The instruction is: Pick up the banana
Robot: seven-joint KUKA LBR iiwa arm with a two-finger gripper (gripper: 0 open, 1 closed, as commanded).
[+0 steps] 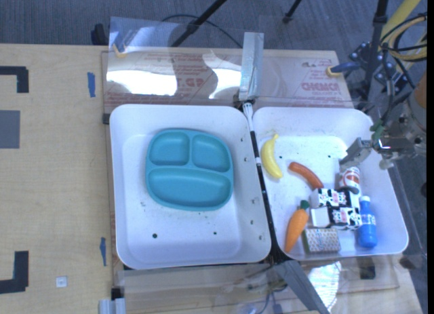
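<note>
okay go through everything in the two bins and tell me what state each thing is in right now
banana: lying loose in the right bin, near the divider.
sausage: lying flat, untouched.
carrot: lying flat.
blue bottle: on its side.
blue tray: flat in the left bin.
tool: over the right bin's far edge.

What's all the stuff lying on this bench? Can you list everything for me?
bins: two, white, side by side on the bench
divided plate: one, teal, middle of the left bin
banana: one, yellow, right bin, upper left, near the divider
sausage: one, orange-red, right of the banana
carrot: one, orange, right bin, lower left
patterned box: one, black and white, right bin
bottle: one, blue, right bin, lower right
sponge: one, tan, near front edge
small can: one, red and white, above the box
hand: one, grey, over the right bin's right edge
</note>
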